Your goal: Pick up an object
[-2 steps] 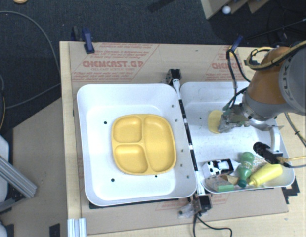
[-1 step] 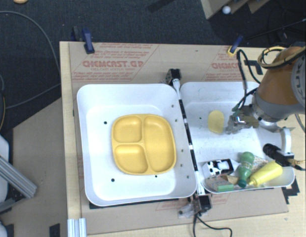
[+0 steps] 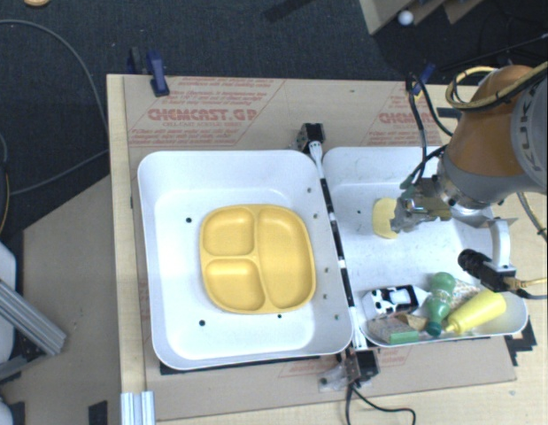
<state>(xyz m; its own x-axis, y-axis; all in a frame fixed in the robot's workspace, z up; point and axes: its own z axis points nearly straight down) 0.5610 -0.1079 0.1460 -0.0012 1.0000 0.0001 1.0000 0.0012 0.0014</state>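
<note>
1. We see the claw (image 3: 408, 212) low in the right bin (image 3: 362, 168), its tip touching a small pale yellow rounded object (image 3: 384, 218) that lies near the bin's left wall.
2. We cannot tell how far the claw is open, or whether it has the yellow object; the wrist hides that.
3. We judge the yellow object the likeliest thing to be picked, since the claw sits right against it.
4. Risk: the object looks smooth and rounded, so we think it could squirt sideways towards the wall if it is pinched off-centre.
5. Risk: if the claw only rests against the object's side, lifting would leave it behind in the bin.
6. Along the right bin's front edge lies a heap: a green-capped piece (image 3: 441, 288), a yellow bottle-like shape (image 3: 473, 312), a black-and-white item (image 3: 390, 299). It lies well apart from the claw, so we expect no snagging there.
7. The left bin (image 3: 167, 264) holds a matt yellow divided plate (image 3: 256, 258) with three compartments and soft rounded corners.
8. Both bins are shallow glossy white plastic on a desk (image 3: 212, 113) covered in printed brown card.
</note>
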